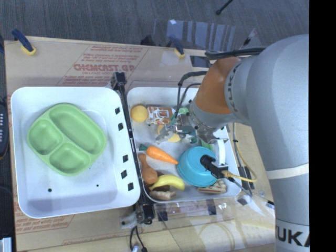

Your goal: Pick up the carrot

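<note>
The orange carrot (160, 154) lies in the right bin (157, 94), near its middle, with its tip pointing right toward a blue pot (196, 167). My gripper (174, 128) hangs over the bin's upper middle, a short way above and to the right of the carrot and apart from it. The grey arm with its orange band (215, 91) comes in from the right and hides the bin's right part.
In the right bin, a yellow lemon (139, 113) and a printed box (159, 114) lie at the back; a banana (168, 182), a brown item (148, 173) and a toast slice (212, 188) at the front. The left bin (31, 198) holds a green divided plate (66, 138).
</note>
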`<state>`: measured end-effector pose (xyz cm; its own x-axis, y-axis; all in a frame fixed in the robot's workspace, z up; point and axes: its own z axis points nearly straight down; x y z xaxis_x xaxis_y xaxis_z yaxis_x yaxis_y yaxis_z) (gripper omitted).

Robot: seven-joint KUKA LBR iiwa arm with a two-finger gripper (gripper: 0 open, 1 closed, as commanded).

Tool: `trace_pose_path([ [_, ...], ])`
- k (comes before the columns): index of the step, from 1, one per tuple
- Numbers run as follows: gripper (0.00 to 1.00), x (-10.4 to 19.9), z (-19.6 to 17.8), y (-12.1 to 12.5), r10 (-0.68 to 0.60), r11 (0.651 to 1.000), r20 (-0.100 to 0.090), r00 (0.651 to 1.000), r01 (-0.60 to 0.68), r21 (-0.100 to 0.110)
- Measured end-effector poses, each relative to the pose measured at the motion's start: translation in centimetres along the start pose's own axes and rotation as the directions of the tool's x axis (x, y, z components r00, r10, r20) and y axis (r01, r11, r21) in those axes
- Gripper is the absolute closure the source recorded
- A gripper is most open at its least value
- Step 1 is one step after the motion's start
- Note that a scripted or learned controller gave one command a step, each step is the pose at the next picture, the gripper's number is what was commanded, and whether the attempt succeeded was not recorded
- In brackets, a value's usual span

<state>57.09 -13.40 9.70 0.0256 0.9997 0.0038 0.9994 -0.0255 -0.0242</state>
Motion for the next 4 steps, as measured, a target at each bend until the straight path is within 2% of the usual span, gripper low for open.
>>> trace_pose_path([
  [1,0.00,4.4,0.8,-4.2,0.251,0.968,-0.002,0.968,-0.251,-0.011],
  [2,1.00,4.4,-0.1,-4.2,0.245,0.970,-0.001,0.970,-0.245,-0.005],
  [3,1.00,4.0,-2.7,-8.7,0.195,0.981,-0.002,0.981,-0.195,-0.016],
  [4,1.00,4.0,0.8,-9.5,0.358,0.933,-0.005,0.934,-0.358,-0.016],
])
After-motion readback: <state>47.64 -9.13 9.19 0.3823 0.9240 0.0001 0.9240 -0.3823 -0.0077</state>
